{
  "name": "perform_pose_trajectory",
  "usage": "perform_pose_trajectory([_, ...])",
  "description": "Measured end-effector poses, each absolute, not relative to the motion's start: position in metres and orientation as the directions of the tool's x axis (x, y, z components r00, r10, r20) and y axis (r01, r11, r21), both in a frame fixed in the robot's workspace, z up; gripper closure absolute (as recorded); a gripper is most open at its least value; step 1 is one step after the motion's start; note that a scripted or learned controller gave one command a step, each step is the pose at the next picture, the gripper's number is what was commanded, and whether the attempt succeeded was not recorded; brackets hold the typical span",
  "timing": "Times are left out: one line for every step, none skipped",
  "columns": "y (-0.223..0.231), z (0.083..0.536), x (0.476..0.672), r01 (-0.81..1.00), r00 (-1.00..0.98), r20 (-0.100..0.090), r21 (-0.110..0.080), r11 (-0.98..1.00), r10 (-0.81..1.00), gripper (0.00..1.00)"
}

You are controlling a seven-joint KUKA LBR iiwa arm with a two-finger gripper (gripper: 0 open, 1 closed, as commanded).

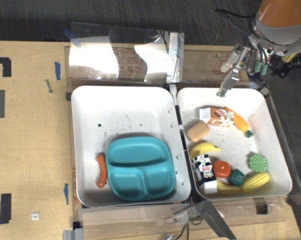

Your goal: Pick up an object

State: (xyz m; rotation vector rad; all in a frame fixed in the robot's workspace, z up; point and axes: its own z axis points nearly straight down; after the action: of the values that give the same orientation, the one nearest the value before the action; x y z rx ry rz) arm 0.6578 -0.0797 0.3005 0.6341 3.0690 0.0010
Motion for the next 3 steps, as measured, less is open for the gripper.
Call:
perform_pose_trajectory([-0.094, 0.156, 0.649, 0.278, -0.961, 0.008, -0.001, 0.961, 0.278, 0.0])
perform_pose_trajectory([-0.121, 0.089, 0.612, 0.171, -0.985, -0.009, 0.001, 0.985, 0.171, 0.0])
perform_pose_trajectory([-0.132, 0.088, 0.608, 0.03, -1.0, -0.007, 0.001, 1.0, 0.03, 0.0])
